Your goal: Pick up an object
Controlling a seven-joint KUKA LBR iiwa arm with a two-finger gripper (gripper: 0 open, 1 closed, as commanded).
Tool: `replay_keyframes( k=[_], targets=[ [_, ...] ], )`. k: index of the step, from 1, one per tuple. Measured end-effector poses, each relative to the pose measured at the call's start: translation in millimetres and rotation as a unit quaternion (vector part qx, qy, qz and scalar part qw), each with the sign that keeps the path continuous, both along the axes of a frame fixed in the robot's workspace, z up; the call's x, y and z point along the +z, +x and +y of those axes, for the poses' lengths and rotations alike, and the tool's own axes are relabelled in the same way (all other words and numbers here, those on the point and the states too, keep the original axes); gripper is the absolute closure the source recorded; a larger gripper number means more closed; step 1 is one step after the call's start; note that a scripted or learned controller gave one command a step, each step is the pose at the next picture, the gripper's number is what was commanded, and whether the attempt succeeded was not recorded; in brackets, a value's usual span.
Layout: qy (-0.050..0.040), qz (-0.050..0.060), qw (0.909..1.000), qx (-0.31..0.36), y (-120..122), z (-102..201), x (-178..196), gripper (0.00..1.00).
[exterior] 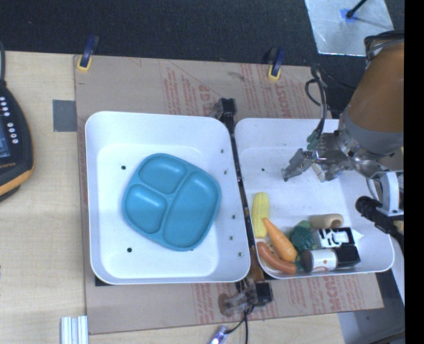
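My gripper (313, 169) hangs over the upper middle of the right bin (269, 138), its grey fingers (295, 166) spread apart with nothing between them. Along the bin's near side lie a yellow corn cob (260, 213), an orange carrot (280, 240), a reddish sausage (272, 261), a dark green piece (303, 232), a small bottle with a white label (323, 260), a black-and-white block (338, 236) and a tan piece (326, 221). They lie below and in front of the gripper, apart from it.
The left bin (100, 138) holds a blue divided plate (171, 201). A black clip (227, 108) sits at the top of the seam between the bins. A handheld controller (0, 143) rests at the bench's left edge. Cables (318, 88) hang by the arm.
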State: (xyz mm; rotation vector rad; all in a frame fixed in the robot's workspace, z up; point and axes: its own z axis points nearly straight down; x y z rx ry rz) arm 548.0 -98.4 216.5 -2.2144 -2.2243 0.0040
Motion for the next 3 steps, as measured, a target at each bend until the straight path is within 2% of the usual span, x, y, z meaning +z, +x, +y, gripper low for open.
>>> replay_keyframes(
  k=[1, 2, 3],
  targets=[
    [-0.0007, 0.0, 1.0, 0.0, -72, -42, -30, 0.0],
    [-0.0006, 0.0, 1.0, 0.001, -19, -50, -96, 0.0],
    [-0.0028, -0.007, 1.0, 0.001, -68, -73, -123, 0.0]
  ],
)
